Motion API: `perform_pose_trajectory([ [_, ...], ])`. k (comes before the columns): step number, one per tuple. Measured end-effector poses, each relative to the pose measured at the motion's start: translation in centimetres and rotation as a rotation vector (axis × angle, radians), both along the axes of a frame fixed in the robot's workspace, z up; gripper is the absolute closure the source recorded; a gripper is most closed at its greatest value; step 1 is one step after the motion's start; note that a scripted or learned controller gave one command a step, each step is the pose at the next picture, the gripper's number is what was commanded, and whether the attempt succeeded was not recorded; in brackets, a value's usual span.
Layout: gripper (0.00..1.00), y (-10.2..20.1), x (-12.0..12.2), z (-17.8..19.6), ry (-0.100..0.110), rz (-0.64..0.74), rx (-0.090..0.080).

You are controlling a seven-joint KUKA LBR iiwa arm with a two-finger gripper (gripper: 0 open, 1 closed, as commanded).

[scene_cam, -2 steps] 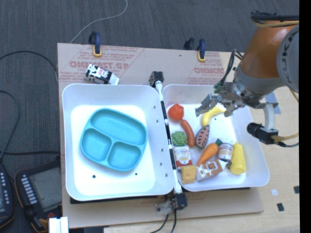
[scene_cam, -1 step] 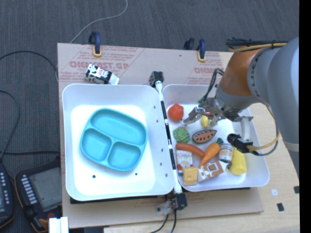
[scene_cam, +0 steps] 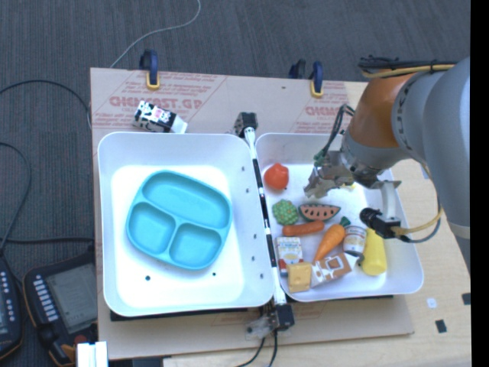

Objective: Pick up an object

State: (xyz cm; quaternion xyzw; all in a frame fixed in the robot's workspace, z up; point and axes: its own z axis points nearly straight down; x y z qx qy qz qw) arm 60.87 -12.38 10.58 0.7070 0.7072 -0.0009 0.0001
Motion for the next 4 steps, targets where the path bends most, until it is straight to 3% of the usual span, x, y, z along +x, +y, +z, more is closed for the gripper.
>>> perform_pose_trajectory([
  [1, 0.0, 0.0, 0.0, 0.0, 0.0, 0.0, 0.0],
  [2, 0.0, -1.5, -5.0, -1.7, -0.012, 0.0, -0.001],
  [3, 1.0, -1.5, -4.9, -0.6, -0.014, -0.001, -0.002],
  [4, 1.0, 7.7, -7.0, 7.9, -0.003, 0.003, 0.002],
])
